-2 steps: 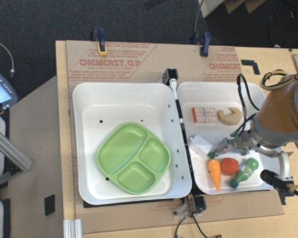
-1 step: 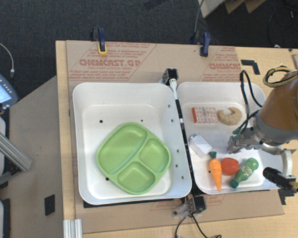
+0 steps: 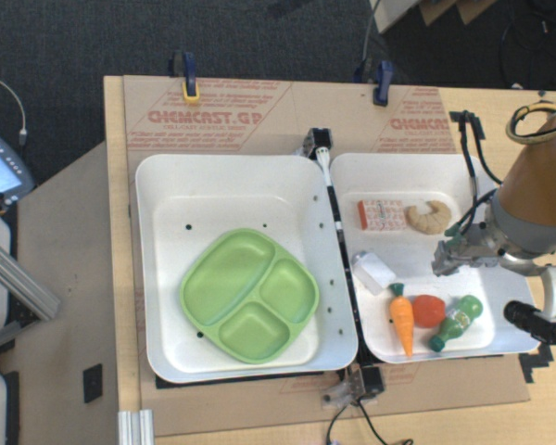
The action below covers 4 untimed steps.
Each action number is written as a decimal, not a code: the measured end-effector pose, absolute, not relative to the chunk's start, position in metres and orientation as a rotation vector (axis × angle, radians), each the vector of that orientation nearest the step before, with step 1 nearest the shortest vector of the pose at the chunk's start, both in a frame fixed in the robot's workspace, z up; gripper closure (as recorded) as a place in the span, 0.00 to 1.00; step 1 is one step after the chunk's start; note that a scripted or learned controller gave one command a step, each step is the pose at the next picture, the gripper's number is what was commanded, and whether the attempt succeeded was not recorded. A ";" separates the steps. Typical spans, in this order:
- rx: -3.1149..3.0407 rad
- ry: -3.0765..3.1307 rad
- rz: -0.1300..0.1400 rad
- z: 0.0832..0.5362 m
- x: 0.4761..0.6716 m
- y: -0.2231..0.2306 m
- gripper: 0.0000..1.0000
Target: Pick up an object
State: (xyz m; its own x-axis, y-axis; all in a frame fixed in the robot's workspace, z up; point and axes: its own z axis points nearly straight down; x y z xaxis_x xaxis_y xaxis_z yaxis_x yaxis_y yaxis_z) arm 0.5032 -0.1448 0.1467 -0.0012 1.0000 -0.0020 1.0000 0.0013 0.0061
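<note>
Just above the right bin (image 3: 352, 170), the gripper (image 3: 449, 256) hangs near the far-right wall; whether it grips anything, I cannot tell. Below it lie a bottle (image 3: 456, 323), tomato (image 3: 428, 310) and carrot (image 3: 402, 322). Further left sits a plate (image 3: 248, 293). Cardboard (image 3: 204, 116) behind reads "CHEMCAST GP".

arm (image 3: 537, 193): cut off by the picture's right edge, upper part out of frame | gripper (image 3: 456, 253): fingers too small and blurred to tell apart | right bin (image 3: 389, 170): right rim hidden under the arm | red thing (image 3: 428, 310): partly covered by the carrot (image 3: 403, 323) and green bottle (image 3: 456, 321), kind unclear | packet (image 3: 377, 215): print unreadable
</note>
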 end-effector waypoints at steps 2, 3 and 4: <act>2.215 2.218 0.005 0.237 0.509 -0.137 1.00; 2.215 2.226 0.003 0.230 0.530 -0.097 1.00; 2.213 2.228 0.005 0.238 0.546 -0.050 1.00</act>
State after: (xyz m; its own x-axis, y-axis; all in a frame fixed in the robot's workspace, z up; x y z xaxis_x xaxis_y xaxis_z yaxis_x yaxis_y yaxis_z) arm 0.5463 -0.0500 0.2383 -0.0064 1.0000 0.0011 1.0000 0.0064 0.0032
